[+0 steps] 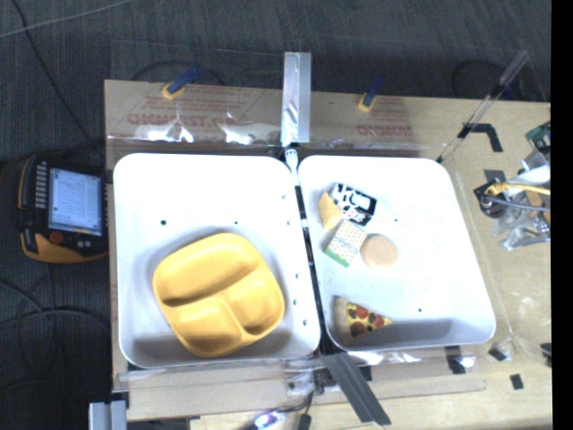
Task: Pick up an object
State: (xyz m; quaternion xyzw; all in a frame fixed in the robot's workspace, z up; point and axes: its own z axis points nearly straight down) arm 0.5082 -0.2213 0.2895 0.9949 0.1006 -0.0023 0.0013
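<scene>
The right bin [448, 240] holds several small things near its left side. They are a black-and-white patterned piece [354, 201], a tan wedge [329, 210], a white box with green dots [345, 242], a round tan disc [380, 252] and a toy pizza slice [361, 318] by the front wall. In the left bin [143, 186] lies a yellow divided plate [218, 292]. My gripper [515, 213] shows as metal parts at the right edge, outside the right bin and well clear of every object.
A teach pendant [67, 209] rests on the floor left of the bench. A metal strip [296, 97] stands behind the seam between the bins. Clamps [182, 82] sit on the back board.
</scene>
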